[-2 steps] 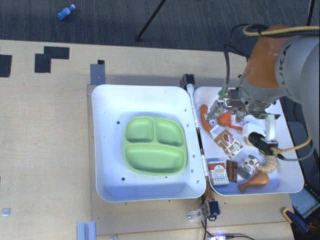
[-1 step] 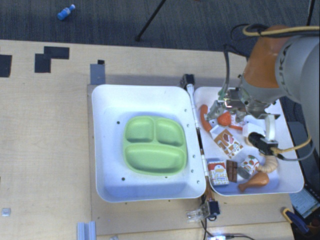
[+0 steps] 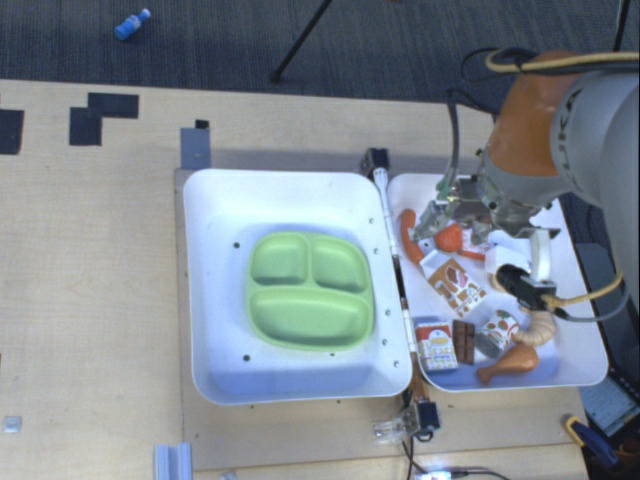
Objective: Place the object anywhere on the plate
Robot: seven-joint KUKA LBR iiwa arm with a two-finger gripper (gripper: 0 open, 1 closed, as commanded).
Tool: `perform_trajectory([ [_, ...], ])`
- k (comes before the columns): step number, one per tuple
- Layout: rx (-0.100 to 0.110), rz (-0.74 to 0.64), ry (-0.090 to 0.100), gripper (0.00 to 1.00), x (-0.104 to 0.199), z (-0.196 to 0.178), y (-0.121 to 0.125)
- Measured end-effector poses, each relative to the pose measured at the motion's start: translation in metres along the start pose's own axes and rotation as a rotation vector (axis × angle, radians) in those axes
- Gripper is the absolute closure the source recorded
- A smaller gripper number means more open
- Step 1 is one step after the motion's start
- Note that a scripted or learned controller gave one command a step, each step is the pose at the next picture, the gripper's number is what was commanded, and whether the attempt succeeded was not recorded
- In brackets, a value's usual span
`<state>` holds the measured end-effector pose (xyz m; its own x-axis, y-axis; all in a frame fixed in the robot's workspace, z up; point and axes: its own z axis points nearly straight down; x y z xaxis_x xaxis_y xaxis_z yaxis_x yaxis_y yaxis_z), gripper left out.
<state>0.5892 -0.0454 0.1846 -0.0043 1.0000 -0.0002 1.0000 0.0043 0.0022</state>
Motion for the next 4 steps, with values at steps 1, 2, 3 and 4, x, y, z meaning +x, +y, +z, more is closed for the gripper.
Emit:
perform_trajectory([
  [1,0.0,0.0,0.0,0.0,0.0,0.0,0.0],
  [2,0.0,0.0,0.0,0.0,0.0,0.0,0.0],
  [3,0.0,0.0,0.0,0.0,0.0,0.0,0.0],
  [4,0.0,0.0,0.0,0.0,0.0,0.0,0.0],
])
